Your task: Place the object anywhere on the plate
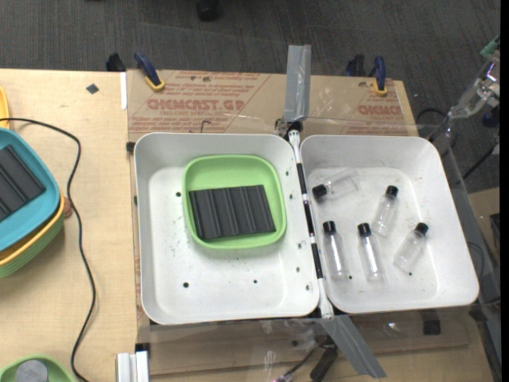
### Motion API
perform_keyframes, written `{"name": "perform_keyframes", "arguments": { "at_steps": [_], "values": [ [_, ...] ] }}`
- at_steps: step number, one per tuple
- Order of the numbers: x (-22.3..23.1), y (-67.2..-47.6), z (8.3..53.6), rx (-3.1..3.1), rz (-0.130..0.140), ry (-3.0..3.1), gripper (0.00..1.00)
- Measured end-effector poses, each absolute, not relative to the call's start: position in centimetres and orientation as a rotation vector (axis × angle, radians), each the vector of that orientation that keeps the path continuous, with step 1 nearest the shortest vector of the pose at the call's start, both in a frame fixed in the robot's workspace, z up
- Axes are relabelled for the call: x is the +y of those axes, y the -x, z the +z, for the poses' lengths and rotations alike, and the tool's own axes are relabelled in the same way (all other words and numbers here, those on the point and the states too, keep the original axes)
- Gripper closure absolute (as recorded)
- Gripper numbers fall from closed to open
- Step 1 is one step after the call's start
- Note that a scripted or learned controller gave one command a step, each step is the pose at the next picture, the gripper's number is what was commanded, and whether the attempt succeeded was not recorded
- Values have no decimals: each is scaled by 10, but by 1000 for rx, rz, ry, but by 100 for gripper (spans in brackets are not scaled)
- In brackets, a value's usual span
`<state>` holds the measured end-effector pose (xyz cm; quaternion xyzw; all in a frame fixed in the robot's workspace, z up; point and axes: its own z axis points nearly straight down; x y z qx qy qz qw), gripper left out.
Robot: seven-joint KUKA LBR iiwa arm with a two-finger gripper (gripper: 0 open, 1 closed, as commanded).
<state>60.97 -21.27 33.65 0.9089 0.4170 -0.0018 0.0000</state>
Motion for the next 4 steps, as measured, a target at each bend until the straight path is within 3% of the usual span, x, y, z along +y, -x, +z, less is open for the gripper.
{"name": "perform_keyframes", "arguments": {
  "at_steps": [1,2,4],
  "values": [
    [-215,-619,291,1051,-10,-2963,0],
    [-219,-630,319,808,-7,-3036,0],
    [-222,-626,270,342,-8,-3124,0]
  ]
}}
